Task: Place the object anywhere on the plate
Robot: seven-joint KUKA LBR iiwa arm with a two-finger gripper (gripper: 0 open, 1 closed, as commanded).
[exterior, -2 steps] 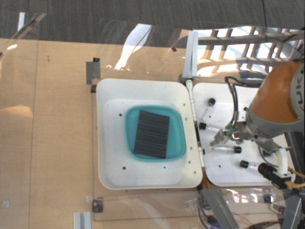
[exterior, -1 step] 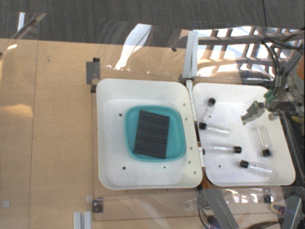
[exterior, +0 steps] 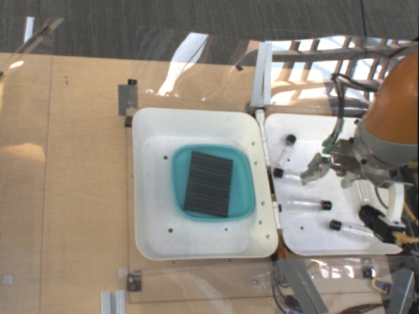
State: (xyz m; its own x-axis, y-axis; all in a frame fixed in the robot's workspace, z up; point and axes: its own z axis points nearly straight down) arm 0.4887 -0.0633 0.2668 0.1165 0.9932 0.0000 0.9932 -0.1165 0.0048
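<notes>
A dark grey ribbed rectangular block (exterior: 209, 184) lies flat on the teal plate (exterior: 243, 198), slightly tilted, inside the left white bin (exterior: 154, 195). The plate's rim shows all around the block. My gripper (exterior: 315, 169) hangs over the right bin (exterior: 301, 241), near that bin's middle and well to the right of the plate. Nothing can be seen held in it. The arm's grey wrist and orange band (exterior: 399, 103) cover the right bin's far right side.
Several clear tubes with black caps lie in the right bin: one (exterior: 288, 139) near the back, one (exterior: 277, 173) by the left wall, one (exterior: 309, 205) below the gripper, one (exterior: 350, 227) at the front. A ridge (exterior: 267, 175) divides the bins.
</notes>
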